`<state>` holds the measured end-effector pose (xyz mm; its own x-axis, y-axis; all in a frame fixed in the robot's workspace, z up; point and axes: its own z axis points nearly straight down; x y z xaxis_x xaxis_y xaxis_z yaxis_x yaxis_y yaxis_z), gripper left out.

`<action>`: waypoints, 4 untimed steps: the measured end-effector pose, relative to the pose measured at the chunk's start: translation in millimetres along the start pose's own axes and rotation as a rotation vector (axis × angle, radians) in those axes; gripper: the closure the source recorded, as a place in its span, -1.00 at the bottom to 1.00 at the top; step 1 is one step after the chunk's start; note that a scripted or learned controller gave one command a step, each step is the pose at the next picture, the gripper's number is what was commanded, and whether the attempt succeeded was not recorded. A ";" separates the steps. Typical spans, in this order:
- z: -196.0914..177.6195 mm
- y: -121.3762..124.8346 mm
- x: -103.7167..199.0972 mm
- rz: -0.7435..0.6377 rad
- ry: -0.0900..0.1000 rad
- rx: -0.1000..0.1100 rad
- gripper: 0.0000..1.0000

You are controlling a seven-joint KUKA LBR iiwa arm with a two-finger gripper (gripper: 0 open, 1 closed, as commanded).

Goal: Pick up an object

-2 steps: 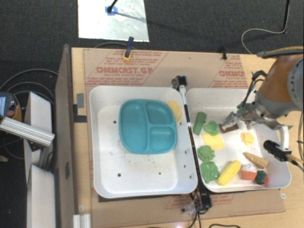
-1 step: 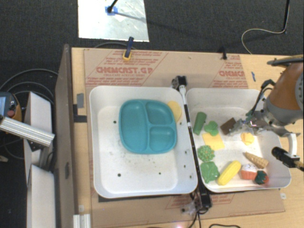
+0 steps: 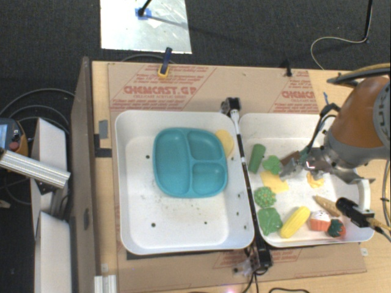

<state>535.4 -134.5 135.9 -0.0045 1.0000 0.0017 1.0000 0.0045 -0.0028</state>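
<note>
Several toy foods lie just below the claw in the right bin

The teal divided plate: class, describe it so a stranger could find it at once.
Start at the left white bin, the one away from the arm. The teal divided plate lies in its upper middle, with a yellow piece peeking out at its right edge. It is far the largest item in either bin, the sole teal one, and moulded into three compartments.

2 white bins — 1 teal plate
</note>
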 end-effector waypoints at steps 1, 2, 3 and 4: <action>23.6 2.3 49.6 -0.003 0.000 -0.002 -1.00; 23.6 48.3 18.0 0.000 -0.003 -0.008 -1.00; 51.6 72.3 -41.5 0.005 -0.004 -0.008 -1.00; 40.1 72.3 -38.9 -0.002 -0.004 -0.009 1.00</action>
